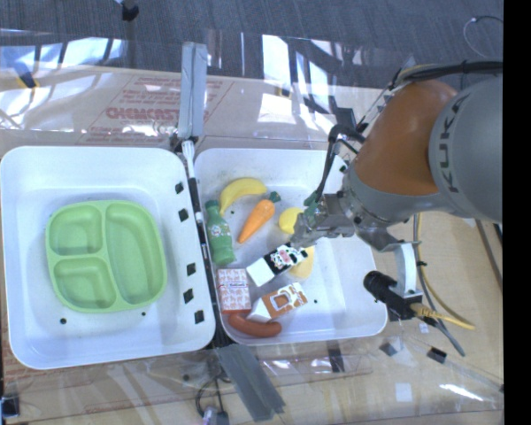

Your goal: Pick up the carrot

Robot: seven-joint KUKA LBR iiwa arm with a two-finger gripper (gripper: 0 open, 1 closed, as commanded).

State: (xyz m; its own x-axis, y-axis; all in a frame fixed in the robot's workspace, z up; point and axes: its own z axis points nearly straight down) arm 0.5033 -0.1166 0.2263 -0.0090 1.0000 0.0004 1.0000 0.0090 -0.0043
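The carrot [256, 220], orange with a green top, lies slanted in the right bin [354, 321], between a banana and a green bottle. My gripper [303, 230] hangs low over the bin to the carrot's right, near a yellow lemon. The wrist covers its fingertips.
A banana [239, 191] lies above the carrot and a green bottle [218, 233] to its left. A lemon [289, 219], a black-and-white carton [285, 259], a small red box [233, 289], an orange box [284, 300] and a sausage [255, 327] share the right bin. The left bin [18, 264] holds a green divided plate [106, 255].
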